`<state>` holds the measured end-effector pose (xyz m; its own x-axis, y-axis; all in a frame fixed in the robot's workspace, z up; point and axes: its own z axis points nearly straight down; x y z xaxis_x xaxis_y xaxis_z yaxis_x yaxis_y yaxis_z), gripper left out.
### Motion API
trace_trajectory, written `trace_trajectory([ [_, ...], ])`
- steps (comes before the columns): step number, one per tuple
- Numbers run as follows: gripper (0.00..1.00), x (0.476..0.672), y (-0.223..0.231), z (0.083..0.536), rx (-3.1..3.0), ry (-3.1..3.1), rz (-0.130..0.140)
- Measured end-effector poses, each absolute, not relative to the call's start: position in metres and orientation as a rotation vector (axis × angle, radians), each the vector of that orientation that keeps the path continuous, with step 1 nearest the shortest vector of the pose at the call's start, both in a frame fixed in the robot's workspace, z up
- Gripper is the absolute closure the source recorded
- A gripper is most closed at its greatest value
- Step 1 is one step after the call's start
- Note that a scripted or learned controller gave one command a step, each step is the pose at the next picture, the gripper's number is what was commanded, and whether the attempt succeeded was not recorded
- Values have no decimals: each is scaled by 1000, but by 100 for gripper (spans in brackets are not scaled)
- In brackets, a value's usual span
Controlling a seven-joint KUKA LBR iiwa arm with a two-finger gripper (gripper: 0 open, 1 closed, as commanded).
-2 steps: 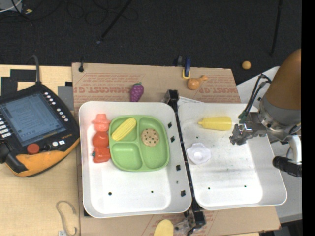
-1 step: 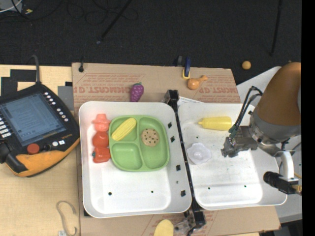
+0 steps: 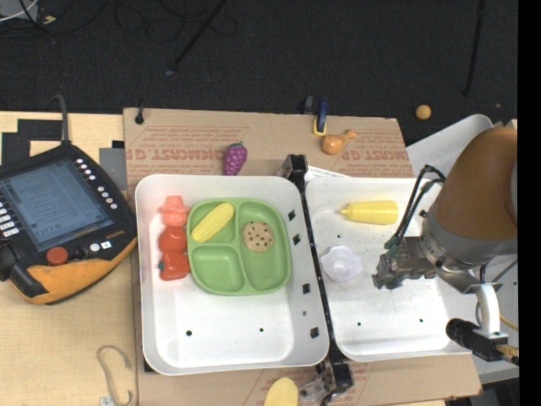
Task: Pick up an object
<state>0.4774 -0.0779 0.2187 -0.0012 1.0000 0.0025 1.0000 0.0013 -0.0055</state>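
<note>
Cup [image 3: 341, 264] not grabbed yet.
We see the gripper [image 3: 389, 276] low in the right bin [image 3: 397, 345], just beside it; grip state unclear.

Green plastic divided tray [image 3: 221, 271] – yellow toy corn cob [image 3: 210, 221], brown speckled cookie [image 3: 258, 237]; red toy figure [image 3: 172, 242]; yellow squeeze bottle [image 3: 370, 212].

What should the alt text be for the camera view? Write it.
A robot arm's tool hangs over the right white bin, beside a clear cup and a yellow bottle. The left bin holds a green tray with corn and a cookie.
</note>
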Motion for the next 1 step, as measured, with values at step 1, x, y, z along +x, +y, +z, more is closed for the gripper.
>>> trace_trajectory([
  [1, 100, 482, -79, 220, -2220, -2219, 2],
])
